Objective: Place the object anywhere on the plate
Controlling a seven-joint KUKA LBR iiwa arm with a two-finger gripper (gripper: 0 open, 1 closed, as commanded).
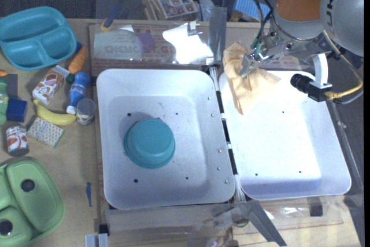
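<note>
Here my pincer (250, 62) sits over the far left corner of the right bin (289, 147), its tips pressed into a crumpled tan cloth (245, 81); the cloth bunches up between my fingers, so I am grasping it. It is pale beige, soft and wrinkled, draped from the bin's rim down onto the white floor, one piece only. The plate (150, 142) is a single round teal dish lying in the left bin (162, 101), well apart from the cloth. Two white bins stand side by side on the tabletop (87, 182). Left of them lie one banana (53, 114), one teal divided tray (37, 36) and one green tray (26, 205).
</note>
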